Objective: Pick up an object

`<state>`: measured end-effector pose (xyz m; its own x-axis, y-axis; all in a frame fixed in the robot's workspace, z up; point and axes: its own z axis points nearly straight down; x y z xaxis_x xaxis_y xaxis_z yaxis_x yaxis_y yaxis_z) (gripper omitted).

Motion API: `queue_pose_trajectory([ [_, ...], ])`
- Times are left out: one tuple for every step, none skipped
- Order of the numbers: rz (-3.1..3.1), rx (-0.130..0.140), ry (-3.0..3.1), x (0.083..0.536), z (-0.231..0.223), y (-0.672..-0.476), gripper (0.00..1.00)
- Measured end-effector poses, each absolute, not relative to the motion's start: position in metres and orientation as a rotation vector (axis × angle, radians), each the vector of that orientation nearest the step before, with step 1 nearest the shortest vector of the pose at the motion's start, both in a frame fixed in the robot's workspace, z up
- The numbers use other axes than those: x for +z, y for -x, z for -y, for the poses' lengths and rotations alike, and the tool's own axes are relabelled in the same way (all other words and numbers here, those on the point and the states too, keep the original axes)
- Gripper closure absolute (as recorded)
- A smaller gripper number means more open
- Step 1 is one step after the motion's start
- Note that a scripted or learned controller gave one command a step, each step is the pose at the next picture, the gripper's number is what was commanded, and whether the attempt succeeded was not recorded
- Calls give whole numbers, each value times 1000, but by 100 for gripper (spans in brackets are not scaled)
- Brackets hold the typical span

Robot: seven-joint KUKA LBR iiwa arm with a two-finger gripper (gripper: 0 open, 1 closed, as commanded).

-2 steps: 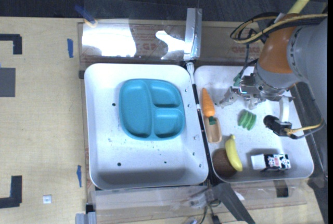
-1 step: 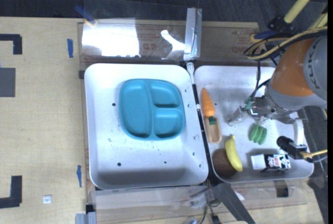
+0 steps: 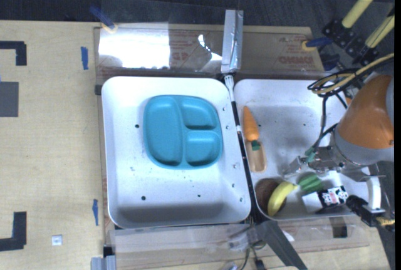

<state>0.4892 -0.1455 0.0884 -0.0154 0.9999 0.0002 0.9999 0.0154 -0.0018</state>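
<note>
Bins, two: left bin (image 3: 119,137) and right bin (image 3: 276,96), white, side by side, rims touching along the middle.
Arm, one: grey with an orange band (image 3: 371,117), reaching in from the right over the right bin's near right part.
Tray, one: blue, three compartments (image 3: 183,131), flat in the middle of the left bin.
Gripper, one: (image 3: 313,165) low over the right bin, just beside the green item; whether its fingers stand wide or narrow cannot be told, and nothing is seen between them.
Carrot, one: orange (image 3: 252,132), with a tan end piece, along the right bin's left wall.
Banana, one: yellow (image 3: 279,196), at the near wall, touching the brown item.
Brown item, one: round, dark (image 3: 265,187), near left corner of the right bin.
Green item, one: small (image 3: 309,182), between banana and gripper; likeliest target.
Risk: the items crowd the near wall, so closing fingers may nudge the banana or slip off the green item and come up bare.
</note>
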Motion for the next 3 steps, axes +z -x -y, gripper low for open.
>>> queue_pose_trajectory([
  [2017, -6, 2417, 87, 126, -529, 0],
  [2346, -3, 2098, 151, 173, -566, 0],
  [2536, 1, 1850, 93, 174, -511, 0],
])
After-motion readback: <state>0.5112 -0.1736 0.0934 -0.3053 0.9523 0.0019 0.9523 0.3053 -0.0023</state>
